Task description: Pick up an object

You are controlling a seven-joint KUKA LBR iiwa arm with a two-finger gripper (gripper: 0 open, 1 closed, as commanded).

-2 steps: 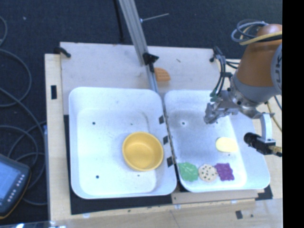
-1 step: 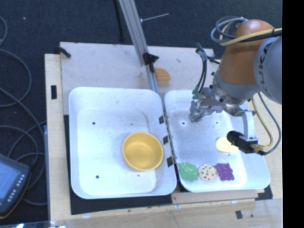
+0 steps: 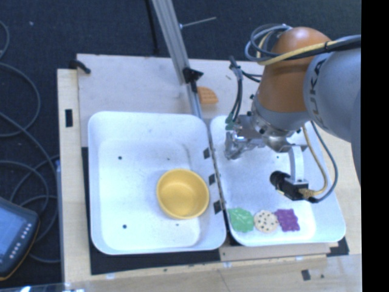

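My gripper (image 3: pixel 233 149) hangs over the upper left part of the right bin (image 3: pixel 322 224), close to the divider between the bins. Nothing shows between its fingers. Along the right bin's front edge lie a green object (image 3: pixel 240 219), a round spotted cookie (image 3: pixel 265 221) and a purple object (image 3: pixel 287 220), all well below the gripper. A yellow bowl (image 3: pixel 182 193) sits upright in the left bin (image 3: pixel 121 163), near its right side.
An orange object (image 3: pixel 208 96) lies on the bench behind the bins. A slanted metal post (image 3: pixel 176 47) rises from the back between the bins. A black cable fitting (image 3: pixel 290 186) hangs off the arm over the right bin.
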